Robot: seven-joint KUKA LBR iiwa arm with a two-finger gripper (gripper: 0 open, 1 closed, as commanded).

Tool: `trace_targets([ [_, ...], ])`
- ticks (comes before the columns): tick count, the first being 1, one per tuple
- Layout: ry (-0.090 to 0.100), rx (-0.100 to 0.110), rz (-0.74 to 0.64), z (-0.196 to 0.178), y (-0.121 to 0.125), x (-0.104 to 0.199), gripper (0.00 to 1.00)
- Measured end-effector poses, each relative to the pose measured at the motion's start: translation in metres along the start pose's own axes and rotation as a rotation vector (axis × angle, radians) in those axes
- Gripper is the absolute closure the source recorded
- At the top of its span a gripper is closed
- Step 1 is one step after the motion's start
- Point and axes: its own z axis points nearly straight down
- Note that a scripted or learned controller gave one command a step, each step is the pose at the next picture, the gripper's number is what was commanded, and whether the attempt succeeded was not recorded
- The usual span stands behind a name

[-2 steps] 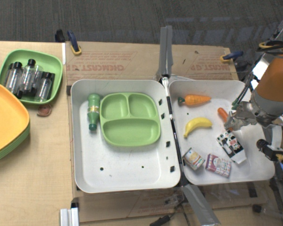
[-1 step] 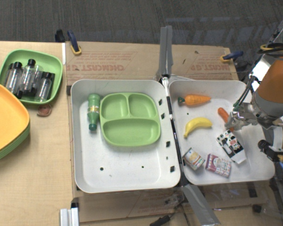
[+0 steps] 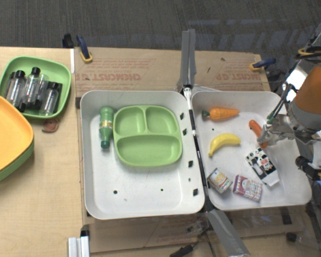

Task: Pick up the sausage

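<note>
The hand (image 3: 266,134) sits low in the right bin (image 3: 289,197), right at the sausage (image 3: 255,127) near the far right side; I cannot tell its grip. Banana (image 3: 223,142) and carrot (image 3: 220,113) lie just left

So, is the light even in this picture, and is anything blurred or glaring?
Camera view: soft, even light, faint shadows under the banana and carrot; mild glare on the right bin rim; the gripper by the sausage looks slightly blurred.

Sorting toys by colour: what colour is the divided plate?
Light green plate, clear in the camera view.
</note>
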Motion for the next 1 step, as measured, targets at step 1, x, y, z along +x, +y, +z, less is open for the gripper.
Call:
trace_targets([
  [1,0.0,0.01,-0.013,-0.064,0.0429,0.033,1.0],
])
